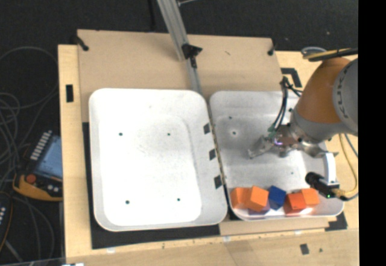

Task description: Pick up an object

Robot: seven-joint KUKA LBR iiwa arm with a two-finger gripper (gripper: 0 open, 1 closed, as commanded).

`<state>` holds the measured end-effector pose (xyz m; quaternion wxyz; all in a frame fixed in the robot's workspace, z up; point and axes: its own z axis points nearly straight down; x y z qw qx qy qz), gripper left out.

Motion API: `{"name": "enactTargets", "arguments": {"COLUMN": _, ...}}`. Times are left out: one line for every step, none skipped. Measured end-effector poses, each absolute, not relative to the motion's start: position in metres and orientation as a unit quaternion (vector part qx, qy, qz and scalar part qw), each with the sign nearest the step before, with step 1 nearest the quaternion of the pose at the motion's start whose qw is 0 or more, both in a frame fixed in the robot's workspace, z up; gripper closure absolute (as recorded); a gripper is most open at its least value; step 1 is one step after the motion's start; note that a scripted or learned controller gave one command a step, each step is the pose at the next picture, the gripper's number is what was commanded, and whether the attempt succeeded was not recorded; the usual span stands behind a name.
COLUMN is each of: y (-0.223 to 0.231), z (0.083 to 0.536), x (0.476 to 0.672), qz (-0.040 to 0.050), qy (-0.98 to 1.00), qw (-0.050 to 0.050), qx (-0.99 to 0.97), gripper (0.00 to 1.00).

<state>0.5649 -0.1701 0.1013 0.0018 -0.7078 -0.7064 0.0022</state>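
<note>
The jaws are too small and blurred in the camera view to tell how they are standing, and nothing is showing between them. The gripper [260,149] is hanging low over the bare floor of the right bin [241,115], near its middle, pointing toward the left bin [148,156]. The grey arm [322,105] is reaching in from the right, its orange band sitting above the wrist and dark cables trailing along it.

The objects are lying along the near wall of the right bin, well apart from the gripper. An orange block [249,197] is sitting at the left of the row, with a blue block [277,196] just beside it and a second orange block [300,199] further right. A purple piece [258,211] is peeking out under the first orange block, though its shape is hard to make out.

The left bin is lying flat beside the right one, the two touching along their shared edge. A grey metal rail [170,8] is slanting across the bench [139,60] behind the bins. A handheld pendant [42,165] is resting on the dark floor at far left, among loose cables.
</note>
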Motion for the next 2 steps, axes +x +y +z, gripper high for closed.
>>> {"name": "enactTargets", "arguments": {"y": -0.1713, "z": 0.1169, "x": 0.5680, "qz": -0.0010, "qy": -0.703, "qw": -0.003, "qx": -0.711, "gripper": 1.00}}
{"name": "enactTargets", "arguments": {"y": -0.1712, "z": 0.1161, "x": 0.5678, "qz": -0.0010, "qy": -0.702, "qw": -0.003, "qx": -0.713, "gripper": 0.00}}
